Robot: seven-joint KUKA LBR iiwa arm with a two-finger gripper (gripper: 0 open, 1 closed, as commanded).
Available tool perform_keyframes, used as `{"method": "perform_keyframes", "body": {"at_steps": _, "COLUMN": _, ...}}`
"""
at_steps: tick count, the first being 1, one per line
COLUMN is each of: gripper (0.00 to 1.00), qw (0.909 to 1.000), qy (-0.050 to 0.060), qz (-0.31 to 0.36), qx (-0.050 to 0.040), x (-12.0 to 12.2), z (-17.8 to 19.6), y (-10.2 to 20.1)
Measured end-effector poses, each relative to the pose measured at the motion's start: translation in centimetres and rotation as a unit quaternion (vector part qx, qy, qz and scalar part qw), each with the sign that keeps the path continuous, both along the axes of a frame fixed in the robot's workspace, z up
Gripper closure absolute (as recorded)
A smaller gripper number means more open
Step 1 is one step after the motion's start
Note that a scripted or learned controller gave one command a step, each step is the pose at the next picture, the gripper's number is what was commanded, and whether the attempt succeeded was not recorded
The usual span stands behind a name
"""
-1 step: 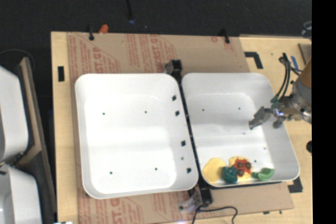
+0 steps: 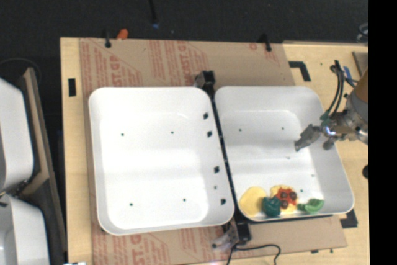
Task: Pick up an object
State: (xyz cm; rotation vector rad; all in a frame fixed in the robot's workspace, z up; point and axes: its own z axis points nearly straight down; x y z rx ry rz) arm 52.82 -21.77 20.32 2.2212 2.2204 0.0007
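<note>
Several small toys lie in the near corner of the right bin: a pale yellow piece, a teal one, a red and orange one and a green one. They lie close together, some touching. My gripper reaches in over the right bin's right side, well behind the toys. It is open, its two fingers are spread, and nothing is between them.
The left bin lies beside the right one, with black clips along the divider between them. Both bins rest on a cardboard sheet on the bench. Cables hang by the arm at the right edge.
</note>
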Motion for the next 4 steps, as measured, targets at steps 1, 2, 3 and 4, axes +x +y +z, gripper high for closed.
{"method": "perform_keyframes", "body": {"at_steps": 1, "gripper": 0.0, "qw": 1.0, "qy": 0.002, "qz": 0.0, "qx": 0.0004, "x": 0.5, "z": -5.3, "y": -0.9}}
{"method": "perform_keyframes", "body": {"at_steps": 2, "gripper": 0.0, "qw": 1.0, "qy": 0.001, "qz": 0.001, "qx": 0.0013, "x": 0.5, "z": -10.4, "y": -0.7}}
{"method": "perform_keyframes", "body": {"at_steps": 3, "gripper": 1.0, "qw": 1.0, "qy": -0.001, "qz": 0.0, "qx": -0.0001, "x": 0.5, "z": -9.2, "y": -0.9}}
{"method": "perform_keyframes", "body": {"at_steps": 4, "gripper": 1.0, "qw": 1.0, "qy": -0.002, "qz": 0.0, "qx": -0.0005, "x": 0.3, "z": -4.1, "y": -0.1}}
